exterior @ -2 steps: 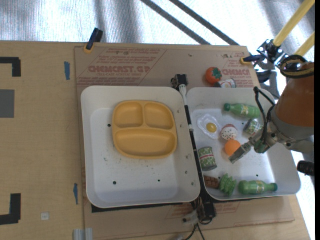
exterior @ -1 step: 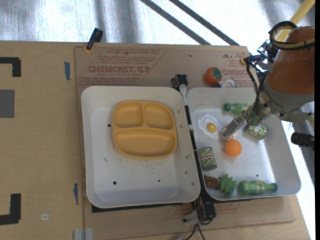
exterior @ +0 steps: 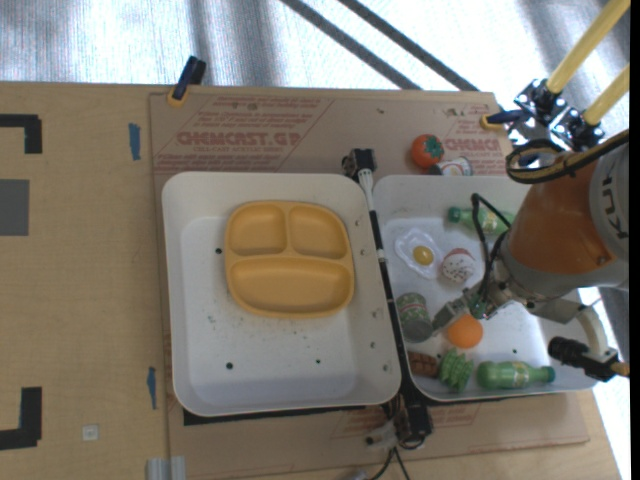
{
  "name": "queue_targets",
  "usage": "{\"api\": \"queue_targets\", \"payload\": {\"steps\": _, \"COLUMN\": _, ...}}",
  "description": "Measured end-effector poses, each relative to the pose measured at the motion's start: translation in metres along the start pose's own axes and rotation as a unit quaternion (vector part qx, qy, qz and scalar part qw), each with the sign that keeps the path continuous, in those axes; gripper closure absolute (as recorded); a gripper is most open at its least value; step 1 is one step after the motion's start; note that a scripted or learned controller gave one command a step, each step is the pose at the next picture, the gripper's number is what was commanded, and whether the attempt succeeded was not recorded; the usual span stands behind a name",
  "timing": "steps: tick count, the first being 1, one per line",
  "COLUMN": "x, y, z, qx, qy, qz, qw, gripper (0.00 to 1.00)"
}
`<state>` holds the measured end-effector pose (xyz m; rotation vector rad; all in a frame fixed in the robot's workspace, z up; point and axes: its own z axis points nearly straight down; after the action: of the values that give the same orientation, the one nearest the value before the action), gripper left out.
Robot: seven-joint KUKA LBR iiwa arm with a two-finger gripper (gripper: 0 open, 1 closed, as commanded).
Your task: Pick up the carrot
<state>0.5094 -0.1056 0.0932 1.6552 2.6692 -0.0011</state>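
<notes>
The gripper hangs low over the right bin, above an orange piece among toy foods; its grip cannot be told.

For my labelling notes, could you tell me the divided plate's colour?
Yellow-orange, plain; the divided plastic plate shows best in the camera view.

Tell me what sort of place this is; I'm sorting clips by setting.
Probably a robotics lab test bench, not a kitchen. A grey and orange arm reaches over two white bins; the food in the right bin looks like toys, such as a fried egg; the bench is cardboard.
</notes>
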Motion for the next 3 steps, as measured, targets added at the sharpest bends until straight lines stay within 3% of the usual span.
{"api": "queue_targets", "payload": {"steps": 1, "x": 0.000, "y": 0.002, "z": -0.010, "qx": -0.002, "qy": -0.001, "qz": 0.000, "qw": 1.0000, "gripper": 1.00}}
{"api": "queue_targets", "payload": {"steps": 2, "x": -0.017, "y": -0.041, "z": -0.187, "qx": -0.001, "qy": -0.001, "qz": 0.168, "qw": 0.9858, "gripper": 1.00}}
{"api": "queue_targets", "payload": {"steps": 3, "x": -0.098, "y": -0.071, "z": -0.162, "qx": -0.001, "qy": -0.001, "qz": 0.346, "qw": 0.9384, "gripper": 1.00}}
